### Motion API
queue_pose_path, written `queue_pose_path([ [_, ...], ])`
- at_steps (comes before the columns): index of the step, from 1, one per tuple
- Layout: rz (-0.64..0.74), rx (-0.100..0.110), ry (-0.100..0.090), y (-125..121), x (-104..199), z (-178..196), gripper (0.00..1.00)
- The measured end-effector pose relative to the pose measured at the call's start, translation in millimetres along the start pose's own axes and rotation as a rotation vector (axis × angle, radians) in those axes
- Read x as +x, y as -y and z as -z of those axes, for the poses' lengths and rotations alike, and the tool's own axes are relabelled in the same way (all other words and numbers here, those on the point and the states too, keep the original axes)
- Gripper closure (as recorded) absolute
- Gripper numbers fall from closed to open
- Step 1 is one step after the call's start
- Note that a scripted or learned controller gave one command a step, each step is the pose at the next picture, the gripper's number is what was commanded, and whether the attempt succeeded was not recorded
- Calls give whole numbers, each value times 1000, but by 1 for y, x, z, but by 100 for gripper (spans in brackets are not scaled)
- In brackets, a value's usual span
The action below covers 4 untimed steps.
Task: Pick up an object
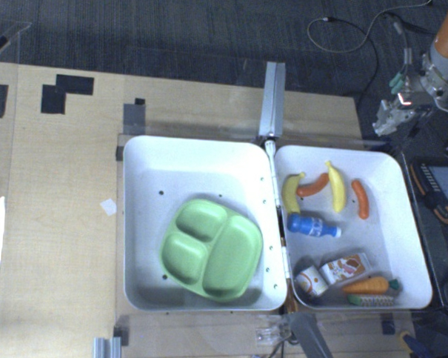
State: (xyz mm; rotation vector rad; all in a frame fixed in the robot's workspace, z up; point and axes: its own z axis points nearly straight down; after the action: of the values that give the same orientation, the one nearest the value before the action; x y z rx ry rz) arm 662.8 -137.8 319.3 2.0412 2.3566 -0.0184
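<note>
We see the blue bottle (pixel 313 227) lying in the middle of the right bin (pixel 402 182), between a yellow banana (pixel 335 187) and a small carton (pixel 344 269). The gripper (pixel 393 115) hangs well apart, beyond the bin's far right corner; we cannot tell how it is set.

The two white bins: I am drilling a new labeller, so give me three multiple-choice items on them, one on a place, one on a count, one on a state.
1. Where does the green tray lie?
A. left bin
B. right bin
C. on the bench

2. How many bananas are in the right bin?
A. none
B. two
C. four

3. How does the blue bottle rest?
A. upright
B. on its side
C. held in the gripper

Answers: 1 A, the tray fills the left bin's floor. 2 B, two yellow bananas sit near the top. 3 B, it lies flat, and the gripper is outside the bin.
</note>
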Motion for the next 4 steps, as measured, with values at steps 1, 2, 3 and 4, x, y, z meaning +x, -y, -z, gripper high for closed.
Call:
queue_pose_path([
  [1, 6, -1, 3, -3, 0, 8, 100],
  [2, 11, -3, 5, -5, 0, 17, 100],
  [3, 17, -4, 8, -8, 0, 25, 100],
  [4, 22, -5, 10, -10, 0, 33, 100],
])
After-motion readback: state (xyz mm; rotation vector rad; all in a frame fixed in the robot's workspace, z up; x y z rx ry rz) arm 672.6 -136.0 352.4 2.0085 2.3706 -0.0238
